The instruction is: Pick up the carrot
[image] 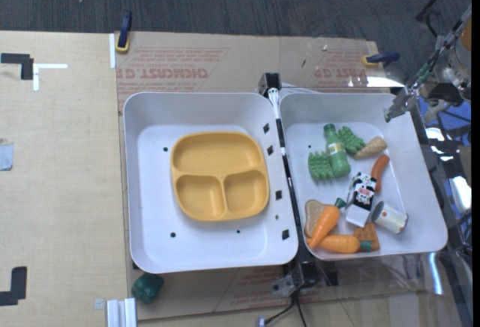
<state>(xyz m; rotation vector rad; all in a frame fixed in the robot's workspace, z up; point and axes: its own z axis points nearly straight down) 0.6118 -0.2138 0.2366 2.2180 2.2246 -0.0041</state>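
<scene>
Camera view: two carrots (325,223) lie at the near edge of the right bin (426,198), one slanting up-right, the other along the rim. Hand (409,93) hovers over the bin's far right corner, well apart; its opening cannot be told.

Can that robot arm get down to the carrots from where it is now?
Probably yes. The gripper sits at the right bin's far corner, and two carrots lie uncovered at its near edge, though bread and other toys crowd them.
</scene>
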